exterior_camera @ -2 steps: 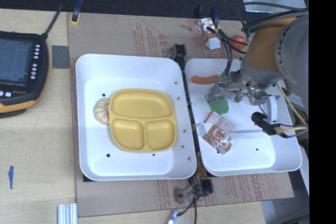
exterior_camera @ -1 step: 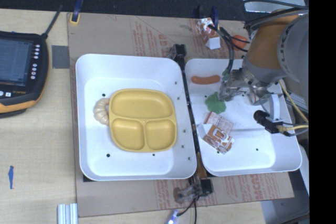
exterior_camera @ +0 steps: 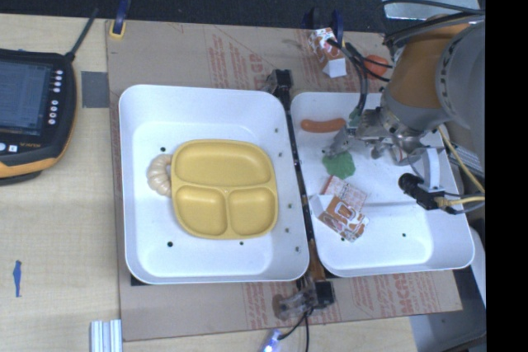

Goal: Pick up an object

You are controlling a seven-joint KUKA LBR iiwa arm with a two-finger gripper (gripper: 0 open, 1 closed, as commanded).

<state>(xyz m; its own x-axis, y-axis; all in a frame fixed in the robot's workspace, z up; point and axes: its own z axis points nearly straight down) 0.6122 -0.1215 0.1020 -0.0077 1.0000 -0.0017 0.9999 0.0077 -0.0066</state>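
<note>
In the right bin, my gripper hangs low over the far-left part, under the grey arm with its orange band. A green object lies just below and left of the gripper, touching or nearly touching it. A reddish sausage rests by the bin's far rim, left of the gripper. A brown and white snack packet lies nearer the front, apart from the gripper. Nothing can be seen held.
The left bin holds a yellow divided plate with a beige object tucked at its left edge. A tablet controller sits at the far left. Cables trail across the right bin's right side.
</note>
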